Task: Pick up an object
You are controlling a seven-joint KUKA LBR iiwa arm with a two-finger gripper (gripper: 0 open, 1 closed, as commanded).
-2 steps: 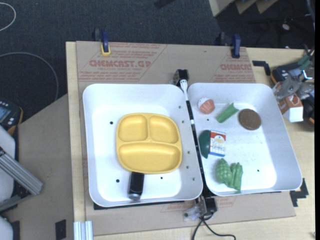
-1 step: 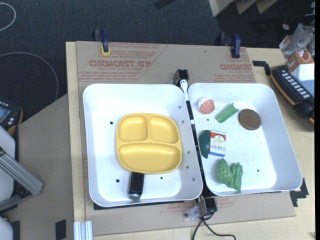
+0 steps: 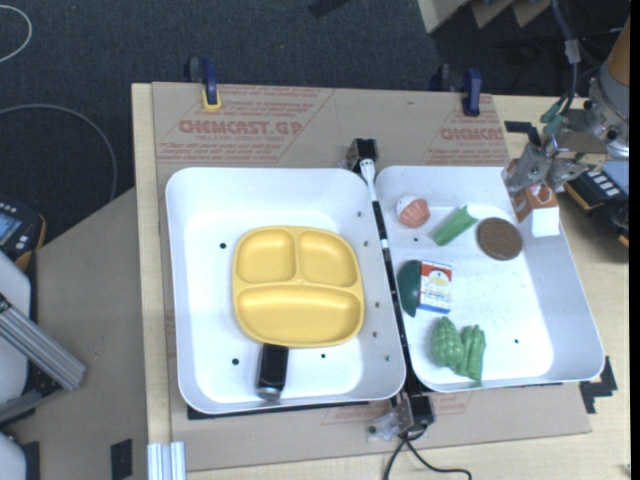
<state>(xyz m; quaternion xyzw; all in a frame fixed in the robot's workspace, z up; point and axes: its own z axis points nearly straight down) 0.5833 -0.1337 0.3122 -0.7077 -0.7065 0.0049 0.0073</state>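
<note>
My gripper (image 3: 532, 171) hangs over the far right corner of the right bin (image 3: 560, 368). A small brown and white box (image 3: 538, 206) sits directly under it, overlapping the bin's right rim and meeting the gripper's lower end; whether the box is gripped or just lies there is unclear. Further left in the right bin lie a brown disc (image 3: 498, 239), a green stick-shaped piece (image 3: 453, 226), a small orange and white item (image 3: 412, 211), a dark green piece (image 3: 408, 284) beside a small red and white carton (image 3: 435, 287), and a green leafy toy (image 3: 458, 347).
The left bin (image 3: 195, 298) holds a yellow divided plate (image 3: 297, 285) and a black cylinder (image 3: 271, 370) near its front. A black strip (image 3: 377, 218) runs between the bins. Blue clamps (image 3: 209, 80) (image 3: 471, 90) hold the cardboard base at the back.
</note>
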